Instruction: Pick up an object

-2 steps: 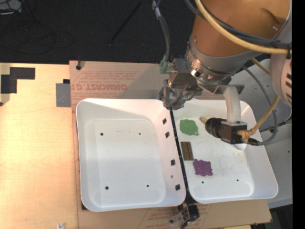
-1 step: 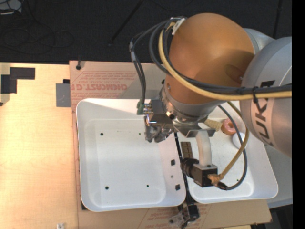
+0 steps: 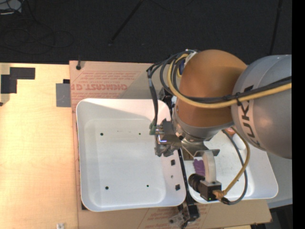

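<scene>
The left bin (image 3: 121, 156) is my landmark. It lies on a cardboard sheet (image 3: 109, 82), which goes out behind the left bin and also shows before it, at the near edge. The cardboard sheet lies on the bench (image 3: 33, 147), which extends to the left of the left bin. The right bin (image 3: 262, 180) stands just beside the left bin, on its right. My arm (image 3: 214, 97) hangs above the right edge of the left bin and covers much of the right bin.
</scene>
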